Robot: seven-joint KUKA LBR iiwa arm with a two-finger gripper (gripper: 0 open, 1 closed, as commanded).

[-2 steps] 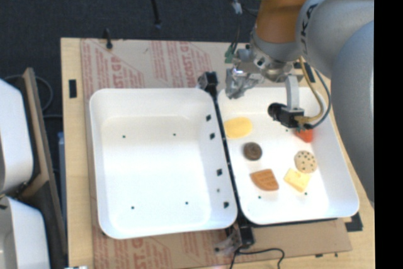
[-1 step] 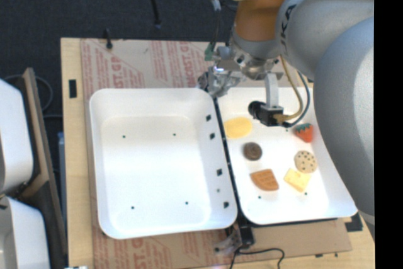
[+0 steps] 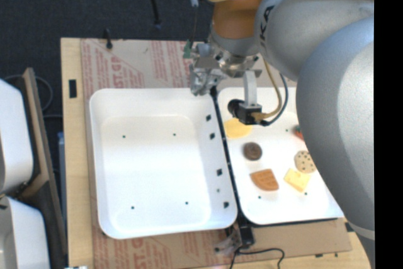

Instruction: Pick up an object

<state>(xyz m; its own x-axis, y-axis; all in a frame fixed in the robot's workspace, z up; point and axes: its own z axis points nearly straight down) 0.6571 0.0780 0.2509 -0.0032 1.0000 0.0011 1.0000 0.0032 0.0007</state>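
The right bin (image 3: 283,211) holds several small things. A flat yellow disc (image 3: 237,130) lies near its far left corner, and a dark brown round piece (image 3: 252,150) sits just in front of it. Nearer the front are an orange-brown wedge (image 3: 265,179), a pale yellow block (image 3: 296,179) and a speckled cookie (image 3: 305,161). My gripper (image 3: 201,80) hangs over the far end of the rim between the two bins, left of and beyond the yellow disc. I see nothing held in it.
The left bin (image 3: 107,135) is a shallow white tray beside the right one. The big grey arm (image 3: 327,72) covers the right bin's far right part. A small red thing (image 3: 296,132) peeks out at the arm's edge. Cardboard (image 3: 132,63) lies beyond the bins.
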